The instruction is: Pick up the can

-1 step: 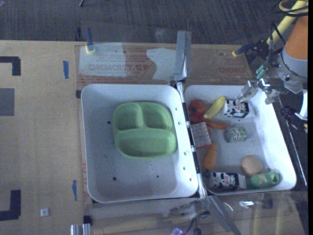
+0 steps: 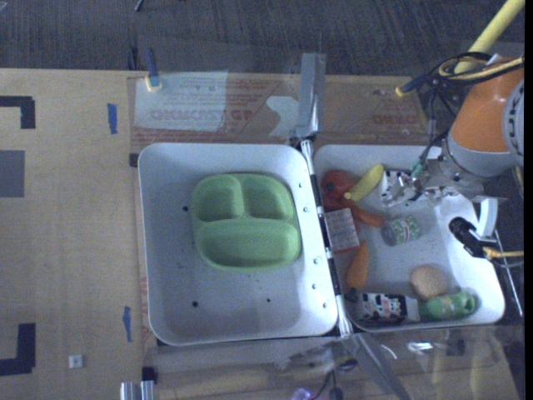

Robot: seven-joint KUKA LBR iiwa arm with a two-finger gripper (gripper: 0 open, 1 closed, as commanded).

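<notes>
The can (image 2: 401,229) is small, grey-green and lies on its side in the middle of the right bin (image 2: 479,261). My gripper (image 2: 402,187) hangs over the back of that bin, just behind the can and a short way apart from it. The grey arm with its orange band (image 2: 487,119) comes in from the upper right. Nothing shows in the gripper's grasp.
Around the can lie a banana (image 2: 365,182), a red item (image 2: 335,187), a flat packet (image 2: 341,228), a carrot (image 2: 358,265), a bread roll (image 2: 429,281), a green bottle (image 2: 450,307) and a black-and-white box (image 2: 383,307). The left bin (image 2: 166,290) holds a green divided plate (image 2: 246,222).
</notes>
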